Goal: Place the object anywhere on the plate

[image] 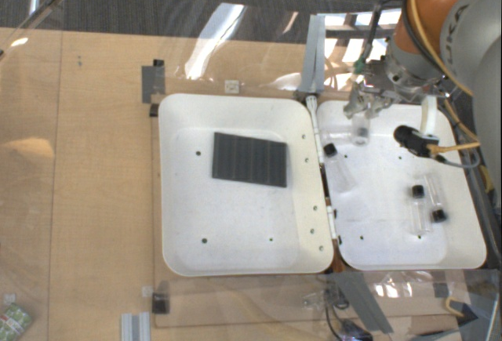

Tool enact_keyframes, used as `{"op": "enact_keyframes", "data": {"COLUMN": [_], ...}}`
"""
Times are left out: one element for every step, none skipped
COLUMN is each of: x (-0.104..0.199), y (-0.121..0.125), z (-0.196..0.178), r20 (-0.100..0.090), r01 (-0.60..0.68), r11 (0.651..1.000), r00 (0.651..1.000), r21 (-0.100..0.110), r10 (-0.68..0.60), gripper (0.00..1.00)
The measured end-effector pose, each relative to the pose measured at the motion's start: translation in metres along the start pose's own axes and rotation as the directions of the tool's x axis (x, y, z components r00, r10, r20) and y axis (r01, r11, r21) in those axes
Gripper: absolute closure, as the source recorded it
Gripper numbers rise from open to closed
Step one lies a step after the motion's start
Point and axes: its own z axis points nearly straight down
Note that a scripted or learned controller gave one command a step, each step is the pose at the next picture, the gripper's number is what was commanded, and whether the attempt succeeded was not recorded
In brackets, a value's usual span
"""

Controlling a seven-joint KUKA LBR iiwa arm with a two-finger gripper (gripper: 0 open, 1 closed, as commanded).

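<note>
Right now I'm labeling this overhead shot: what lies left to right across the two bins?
Left bin → dark ribbed plate → right bin → tool → small clear objects with black caps.

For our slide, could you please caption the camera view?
Arm's tool hovers over the right bin, which holds small clear pieces; a dark ridged plate lies in the left bin.

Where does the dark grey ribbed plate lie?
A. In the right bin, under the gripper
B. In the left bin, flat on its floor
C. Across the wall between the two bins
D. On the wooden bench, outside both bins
B: the dark grey plate lies flat on the floor of the left bin, apart from the gripper over the right bin.
</note>
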Motion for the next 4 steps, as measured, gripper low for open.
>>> {"op": "enact_keyframes", "data": {"x": [0.068, 0.133, 0.175, 0.252], "y": [-0.040, -0.078, -0.116, -0.190], "z": [0.010, 0.018, 0.018, 0.006], "r20": [-0.002, -0.003, -0.003, -0.004], "r01": [0.072, 0.178, 0.251, 0.143], "r11": [0.997, 0.984, 0.968, 0.990], "r00": [0.997, 0.984, 0.968, 0.990], "r21": [0.001, 0.002, 0.002, 0.003], "r10": [-0.072, -0.178, -0.251, -0.143], "gripper": [1.00, 1.00, 1.00, 1.00]}}
